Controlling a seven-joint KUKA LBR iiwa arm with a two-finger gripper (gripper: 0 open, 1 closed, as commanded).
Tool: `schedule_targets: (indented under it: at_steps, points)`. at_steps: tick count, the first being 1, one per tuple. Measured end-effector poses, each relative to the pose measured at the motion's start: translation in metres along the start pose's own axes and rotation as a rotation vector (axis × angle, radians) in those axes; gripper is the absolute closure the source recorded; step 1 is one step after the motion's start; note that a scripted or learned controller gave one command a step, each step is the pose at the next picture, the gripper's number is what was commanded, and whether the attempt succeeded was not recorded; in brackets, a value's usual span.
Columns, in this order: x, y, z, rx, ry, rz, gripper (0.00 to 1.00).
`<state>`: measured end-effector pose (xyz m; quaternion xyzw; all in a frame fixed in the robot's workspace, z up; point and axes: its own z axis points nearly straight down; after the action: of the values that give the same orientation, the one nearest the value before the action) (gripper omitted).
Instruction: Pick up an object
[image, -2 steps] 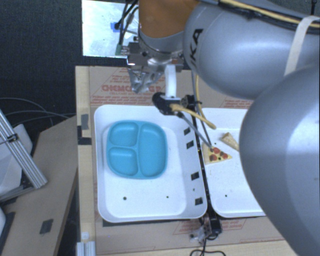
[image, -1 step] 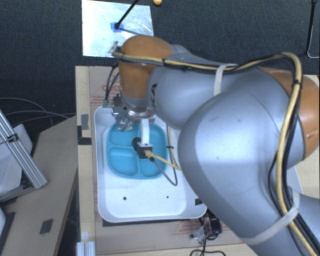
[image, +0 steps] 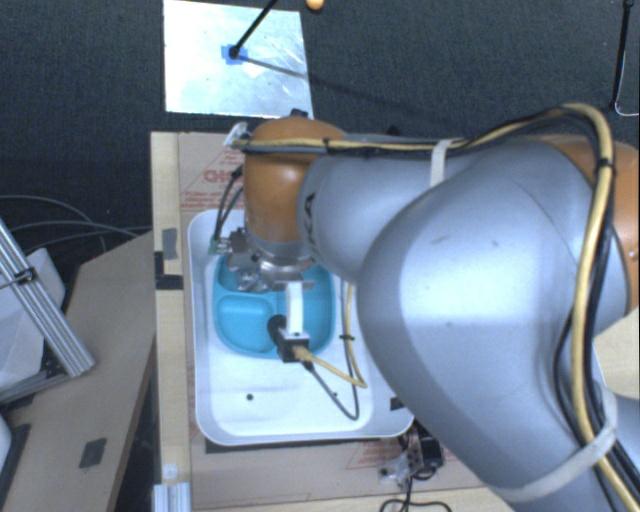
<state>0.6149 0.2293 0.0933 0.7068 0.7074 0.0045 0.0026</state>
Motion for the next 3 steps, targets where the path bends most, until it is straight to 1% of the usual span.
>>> schedule_targets:
  at_steps: [1,2,3]
  points:
    - [-0.001,-0.120,-0.128,0.012,0.001,-0.006,1.00]
    - [-0.071,-0.122,-0.158,0.006,-0.004,0.006,1.00]
    - [-0.084,-0.125,-0.224,0.001,0.000,0.000,1.00]
